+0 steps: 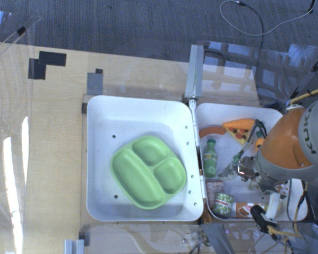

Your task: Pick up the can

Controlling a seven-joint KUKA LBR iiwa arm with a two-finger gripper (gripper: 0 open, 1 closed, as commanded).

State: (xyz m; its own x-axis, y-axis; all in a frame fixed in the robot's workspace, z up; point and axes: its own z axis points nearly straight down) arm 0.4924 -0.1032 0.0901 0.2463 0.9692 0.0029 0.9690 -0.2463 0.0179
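Observation:
The can (pixel 220 197) lies on its side at the near left corner of the right bin (pixel 231 110); its label is pale with green and red print. My gripper (pixel 242 166) hangs over the middle of that bin, under the grey and orange wrist, a little beyond and to the right of the can. It is apart from the can, and nothing shows in its grasp. The arm hides the right half of the bin.
A green bottle (pixel 210 158) lies along the right bin's left wall. A pizza slice (pixel 240 127) and a brown sausage (pixel 211 131) lie at its far end, and a small orange-and-white pack (pixel 245 209) sits beside the can. The left bin (pixel 104 115) holds a green divided plate (pixel 148 171).

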